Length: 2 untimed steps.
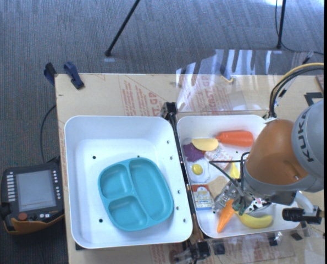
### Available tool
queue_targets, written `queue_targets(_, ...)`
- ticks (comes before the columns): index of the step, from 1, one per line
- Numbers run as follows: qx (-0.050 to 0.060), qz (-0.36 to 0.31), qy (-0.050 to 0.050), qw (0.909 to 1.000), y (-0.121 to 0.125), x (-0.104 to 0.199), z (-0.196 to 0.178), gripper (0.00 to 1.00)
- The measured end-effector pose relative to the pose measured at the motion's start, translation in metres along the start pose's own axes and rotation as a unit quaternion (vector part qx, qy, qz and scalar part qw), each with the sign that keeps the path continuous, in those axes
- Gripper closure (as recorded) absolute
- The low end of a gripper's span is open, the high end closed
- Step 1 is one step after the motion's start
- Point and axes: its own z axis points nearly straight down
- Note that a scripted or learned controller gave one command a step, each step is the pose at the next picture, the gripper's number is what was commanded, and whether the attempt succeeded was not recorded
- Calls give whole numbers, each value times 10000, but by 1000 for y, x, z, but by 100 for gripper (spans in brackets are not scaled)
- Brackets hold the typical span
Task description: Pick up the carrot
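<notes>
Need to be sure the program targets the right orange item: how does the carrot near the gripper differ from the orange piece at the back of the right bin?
The carrot is slim and tapers to a point; the orange piece is thicker with rounded ends. The carrot lies tilted at the bin's near edge beside the gripper; the orange piece lies crosswise at the far side next to a yellow item. The orange piece looks redder. Both lie in the right bin.

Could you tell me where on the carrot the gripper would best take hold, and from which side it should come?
Probably at the thicker upper half of the carrot, coming straight down from above. It lies tilted in the right bin, tip toward the near wall, so closing across its narrow width suits its shape. The banana lies close on its right and a small packet on its left, so there is little room for a sideways approach.
</notes>
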Motion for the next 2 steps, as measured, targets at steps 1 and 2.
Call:
queue_targets(1,-39,385,31,9992,72,39,-99,100)
queue_targets(2,7,985,58,9951,115,103,-135,100)
